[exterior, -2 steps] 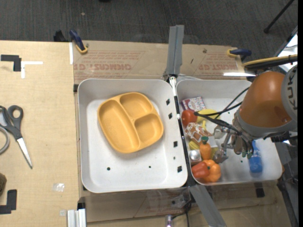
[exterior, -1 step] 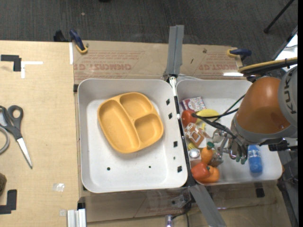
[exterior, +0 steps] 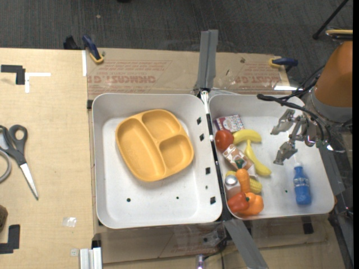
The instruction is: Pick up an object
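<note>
You see the gripper (exterior: 285,139) above the right bin (exterior: 322,206), its two fingers spread apart with nothing between them. So the pick is not done yet; I judge the task is at its beginning, with approach, closing and lifting all left.

Nearest to the gripper, the blue bottle (exterior: 302,186) lies just below it on the bin floor, apart from the fingers. To the gripper's left lie two bananas (exterior: 252,148), then a red tomato (exterior: 223,139), a carrot (exterior: 243,180), an orange-red pepper (exterior: 247,204) and small packets, crowded together along the wall. Further left, the other bin holds a yellow divided plate (exterior: 154,144).
</note>
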{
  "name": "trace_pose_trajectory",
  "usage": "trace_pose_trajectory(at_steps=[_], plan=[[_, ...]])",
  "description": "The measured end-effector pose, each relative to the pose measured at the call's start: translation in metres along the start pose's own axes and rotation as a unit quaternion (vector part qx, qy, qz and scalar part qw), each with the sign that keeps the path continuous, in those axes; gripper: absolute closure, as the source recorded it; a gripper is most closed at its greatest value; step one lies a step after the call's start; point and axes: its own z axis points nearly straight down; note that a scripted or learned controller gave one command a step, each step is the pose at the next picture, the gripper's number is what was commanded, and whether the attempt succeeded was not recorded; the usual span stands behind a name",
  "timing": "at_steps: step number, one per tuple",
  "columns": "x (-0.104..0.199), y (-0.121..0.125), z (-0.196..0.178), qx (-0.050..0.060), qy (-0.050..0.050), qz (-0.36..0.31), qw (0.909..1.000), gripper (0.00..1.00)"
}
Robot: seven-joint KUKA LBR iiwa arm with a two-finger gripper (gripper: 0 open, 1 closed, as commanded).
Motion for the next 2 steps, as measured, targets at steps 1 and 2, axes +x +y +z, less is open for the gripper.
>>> trace_pose_trajectory(at_steps=[1,2], plan=[[0.0121,0.0680,0.0737,0.000,0.001,0.007,1.0000,0.00],[0.0114,0.0686,0.0667,0.001,0.001,0.005,1.0000,1.00]])
